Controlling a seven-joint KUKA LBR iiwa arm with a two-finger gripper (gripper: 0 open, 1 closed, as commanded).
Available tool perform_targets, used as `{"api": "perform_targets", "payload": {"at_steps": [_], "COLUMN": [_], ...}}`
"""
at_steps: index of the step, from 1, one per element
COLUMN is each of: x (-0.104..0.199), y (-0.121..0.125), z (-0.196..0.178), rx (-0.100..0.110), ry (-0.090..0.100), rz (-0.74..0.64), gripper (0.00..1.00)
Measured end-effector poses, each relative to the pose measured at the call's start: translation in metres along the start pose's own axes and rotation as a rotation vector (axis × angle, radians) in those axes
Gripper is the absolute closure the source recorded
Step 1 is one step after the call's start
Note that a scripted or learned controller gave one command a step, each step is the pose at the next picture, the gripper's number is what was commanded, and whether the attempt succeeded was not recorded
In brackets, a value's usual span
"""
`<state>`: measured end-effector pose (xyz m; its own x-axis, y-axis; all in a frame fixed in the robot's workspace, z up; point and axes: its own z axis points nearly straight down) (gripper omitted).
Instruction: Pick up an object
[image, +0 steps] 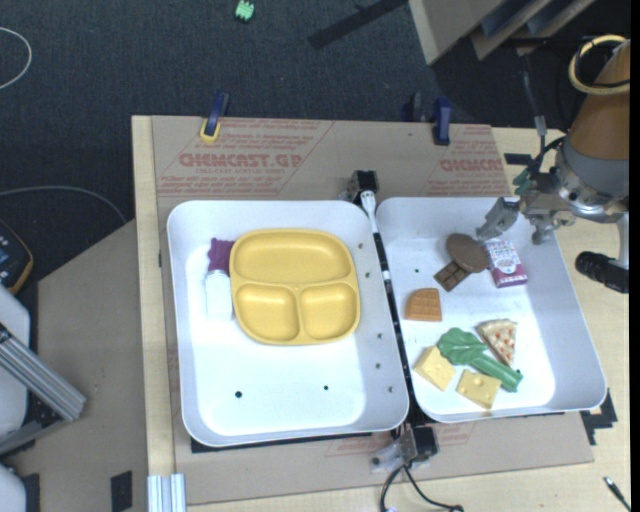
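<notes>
My gripper (521, 222) hangs over the far right part of the right bin (570, 385), its two fingers (497, 219) spread open with nothing between them. Just below it lies a small purple and white packet (507, 263). Left of the packet rests a brown spoon-shaped piece (464, 256). Nearer the front of the bin are a tan waffle square (424, 305), a green leafy piece (476, 356), a pizza slice (499, 339) and two yellow cheese blocks (435, 368).
The left bin (280, 405) holds a yellow divided plate (295, 284) and a white bottle with a purple cap (216, 278) by its left wall. A black divider clip (365, 186) sits between the bins at the back.
</notes>
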<state>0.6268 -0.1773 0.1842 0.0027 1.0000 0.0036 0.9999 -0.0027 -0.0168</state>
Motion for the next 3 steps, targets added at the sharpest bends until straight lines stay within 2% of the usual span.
{"api": "perform_targets", "payload": {"at_steps": [1, 2, 3], "x": [0.0, 0.0, 0.001], "y": [0.003, 0.006, -0.004], "z": [-0.009, 0.034, 0.088], "rx": [-0.015, -0.01, -0.009], "ry": [-0.003, -0.002, -0.001], "rz": [-0.002, -0.003, -0.003], "gripper": [0.0, 0.0, 0.0]}}
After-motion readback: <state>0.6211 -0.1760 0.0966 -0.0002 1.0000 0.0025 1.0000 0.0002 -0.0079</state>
